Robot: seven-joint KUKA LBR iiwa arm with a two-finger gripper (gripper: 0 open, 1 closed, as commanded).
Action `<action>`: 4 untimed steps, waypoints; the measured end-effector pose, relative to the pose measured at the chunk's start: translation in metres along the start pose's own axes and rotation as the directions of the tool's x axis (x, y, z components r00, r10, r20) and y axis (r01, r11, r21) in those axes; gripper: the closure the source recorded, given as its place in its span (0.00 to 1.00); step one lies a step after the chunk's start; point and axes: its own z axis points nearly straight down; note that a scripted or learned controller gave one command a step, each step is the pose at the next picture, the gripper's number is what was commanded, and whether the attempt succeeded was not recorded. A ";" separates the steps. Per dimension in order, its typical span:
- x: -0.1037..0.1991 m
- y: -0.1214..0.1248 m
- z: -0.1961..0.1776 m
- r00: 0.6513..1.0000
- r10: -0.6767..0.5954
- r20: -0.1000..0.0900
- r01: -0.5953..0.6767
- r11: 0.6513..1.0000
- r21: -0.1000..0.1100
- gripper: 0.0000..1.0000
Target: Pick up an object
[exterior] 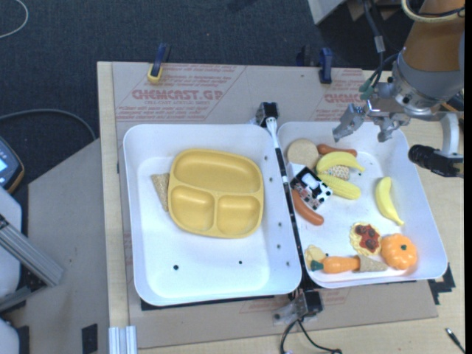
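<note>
You're seeing toy foods lying loose in the right bin [424, 198]: bananas [386, 200], a pumpkin [399, 251], a carrot [341, 264], a sausage [306, 208].

Glossy yellow plastic tray [215, 192]; smooth white plastic bins [140, 220].

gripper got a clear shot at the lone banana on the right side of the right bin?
Probably yes. The gripper hangs open over the right bin's far end, and the banana lies by itself on bare bin floor, apart from the other food, with nothing on top of it.
</note>
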 end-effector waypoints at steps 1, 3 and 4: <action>0.000 0.002 -0.008 1.000 -0.003 0.002 0.003 1.000 -0.014 0.00; 0.001 -0.001 0.098 1.000 -0.001 0.001 0.001 1.000 -0.007 0.00; -0.006 0.001 0.138 1.000 0.000 0.002 0.000 1.000 -0.024 0.00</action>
